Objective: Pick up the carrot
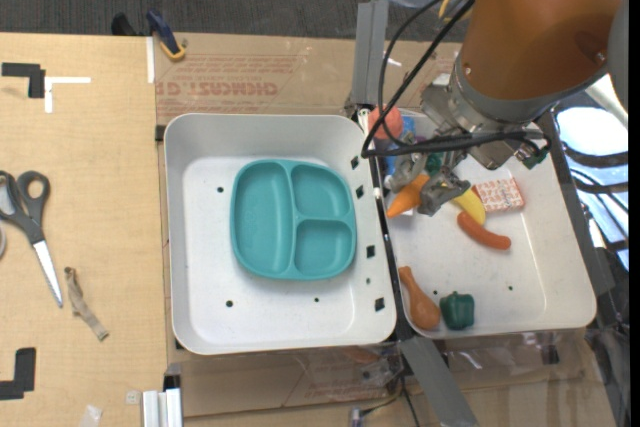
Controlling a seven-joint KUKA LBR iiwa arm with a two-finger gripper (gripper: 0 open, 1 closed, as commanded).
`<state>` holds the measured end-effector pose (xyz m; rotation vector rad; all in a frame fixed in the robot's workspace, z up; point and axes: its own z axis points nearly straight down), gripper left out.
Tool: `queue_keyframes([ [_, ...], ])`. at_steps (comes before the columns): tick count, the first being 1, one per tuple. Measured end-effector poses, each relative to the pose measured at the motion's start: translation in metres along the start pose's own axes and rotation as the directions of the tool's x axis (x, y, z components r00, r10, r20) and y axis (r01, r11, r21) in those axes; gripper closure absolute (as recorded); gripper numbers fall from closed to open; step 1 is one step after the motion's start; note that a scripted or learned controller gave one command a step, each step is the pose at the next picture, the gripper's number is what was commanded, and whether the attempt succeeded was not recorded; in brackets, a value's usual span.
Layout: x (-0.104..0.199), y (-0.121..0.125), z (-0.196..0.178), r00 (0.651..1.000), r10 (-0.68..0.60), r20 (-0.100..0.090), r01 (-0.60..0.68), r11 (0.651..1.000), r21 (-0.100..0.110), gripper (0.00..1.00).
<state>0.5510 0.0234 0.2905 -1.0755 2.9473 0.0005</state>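
Nearest, along the front of the right bin: a tan drumstick and a green pepper, lying touching. A little further in, a red-orange sausage, with a yellow banana just behind it.

Then the carrot, close to the left wall of the same bin, tapered, tilted with the thin end toward the front left. Probably a toy: light, stiff, smooth enough to slip. Best taken across the thicker middle of the body rather than at the narrow tip, squeezing across the width so as not to squirt it out sideways. Little room on the wall side, and the banana crowding the other.

Right over it, the hand, down low among the items, grey metal touching or nearly touching the carrot's upper end. Cannot tell how far open, nor whether anything is truly gripped; too cluttered with cables. No holding claimed.

Behind the hand, a red-and-white box, and above everything the orange band of the arm.

Off to the side, the left bin with a teal divided plate, and scissors on the counter.
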Motion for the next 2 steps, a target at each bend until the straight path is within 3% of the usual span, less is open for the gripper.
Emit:
queue_keyframes([
  [1,0.057,0.033,0.099,1.000,-0.016,-0.003,0.016,1.000,-0.002,1.00],
  [2,0.085,-0.012,-0.028,0.922,-0.386,0.000,0.386,0.922,-0.002,1.00],
])
